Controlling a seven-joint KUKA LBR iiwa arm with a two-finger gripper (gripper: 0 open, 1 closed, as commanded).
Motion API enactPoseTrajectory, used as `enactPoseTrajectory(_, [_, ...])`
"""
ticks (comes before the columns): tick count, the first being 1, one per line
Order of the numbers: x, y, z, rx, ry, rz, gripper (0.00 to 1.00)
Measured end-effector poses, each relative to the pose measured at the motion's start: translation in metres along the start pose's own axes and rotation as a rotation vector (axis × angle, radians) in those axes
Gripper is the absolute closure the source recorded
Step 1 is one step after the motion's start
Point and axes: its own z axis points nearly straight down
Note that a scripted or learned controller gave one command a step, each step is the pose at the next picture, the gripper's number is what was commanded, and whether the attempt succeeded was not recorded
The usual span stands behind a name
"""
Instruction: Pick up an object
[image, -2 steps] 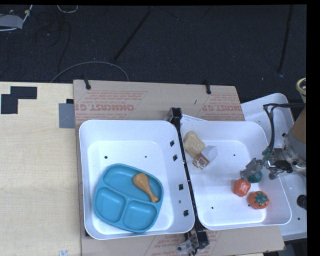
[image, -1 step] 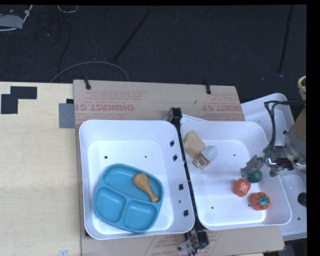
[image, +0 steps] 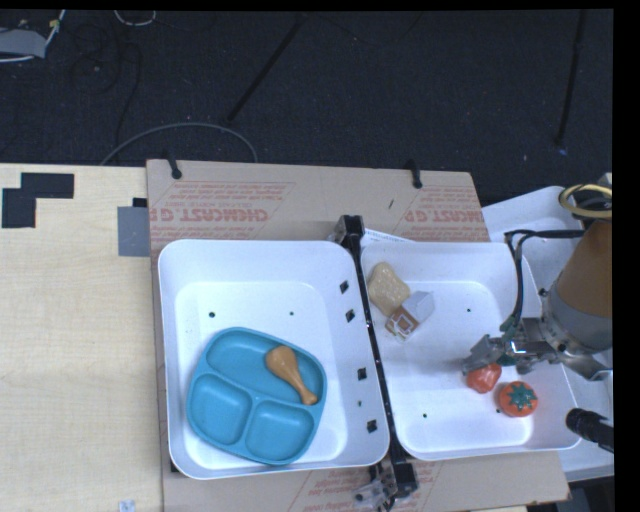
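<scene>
Right bin (image: 450, 440) — I log a red toy (image: 483, 378) touching the fingers (image: 482, 352), just below; whether spread or pinching, I cannot tell.

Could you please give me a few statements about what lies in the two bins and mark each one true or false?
1. The blue tray lies in the left bin. True.
2. The toy drumstick lies in the right bin. False: it rests on the blue tray.
3. The gripper is over the right bin, close to a small red object. True.
4. The orange tomato-like toy sits on the blue tray. False: it lies in the right bin.
5. A small toy house lies in the right bin. True.
</scene>
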Motion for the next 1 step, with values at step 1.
enactPoseTrajectory(1, [0.0048, -0.0044, 0.0446, 0.001, 0.001, 0.0, 0.0])
